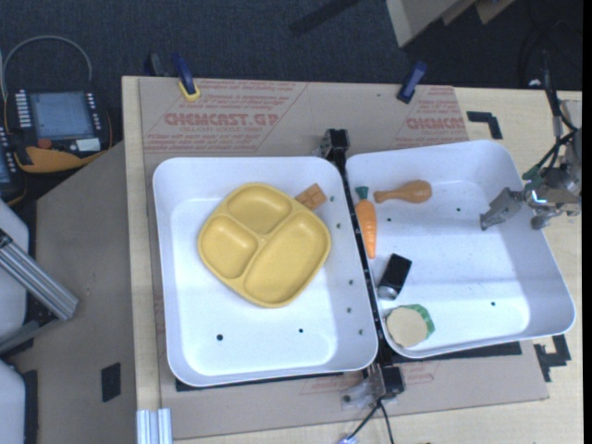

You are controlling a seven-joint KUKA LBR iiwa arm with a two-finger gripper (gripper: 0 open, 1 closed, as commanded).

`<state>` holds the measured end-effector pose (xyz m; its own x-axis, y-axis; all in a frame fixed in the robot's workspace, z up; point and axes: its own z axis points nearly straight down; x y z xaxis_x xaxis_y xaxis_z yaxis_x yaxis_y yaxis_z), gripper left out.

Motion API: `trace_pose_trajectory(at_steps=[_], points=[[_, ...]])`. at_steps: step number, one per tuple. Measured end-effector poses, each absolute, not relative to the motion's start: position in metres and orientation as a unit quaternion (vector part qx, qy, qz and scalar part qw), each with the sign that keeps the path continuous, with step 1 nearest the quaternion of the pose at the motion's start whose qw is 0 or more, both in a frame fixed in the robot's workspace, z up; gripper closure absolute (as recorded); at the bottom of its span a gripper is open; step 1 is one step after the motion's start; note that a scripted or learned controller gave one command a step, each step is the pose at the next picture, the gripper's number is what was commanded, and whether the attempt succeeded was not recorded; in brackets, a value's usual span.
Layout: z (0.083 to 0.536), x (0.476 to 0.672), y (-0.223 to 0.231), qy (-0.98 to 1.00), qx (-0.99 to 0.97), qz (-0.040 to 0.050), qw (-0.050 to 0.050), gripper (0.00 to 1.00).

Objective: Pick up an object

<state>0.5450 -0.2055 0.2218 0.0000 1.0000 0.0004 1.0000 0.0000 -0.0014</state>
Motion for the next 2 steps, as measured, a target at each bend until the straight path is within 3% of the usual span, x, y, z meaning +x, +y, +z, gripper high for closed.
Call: trace_pose_trajectory(at_steps=[1,2], points=[[0.163,0.550,-0.212,-0.707,-0.707,0.0012,0.003,0.00],[0.111,0.542,-0.204,-0.707,-0.707,0.0010,0.002,0.00]])
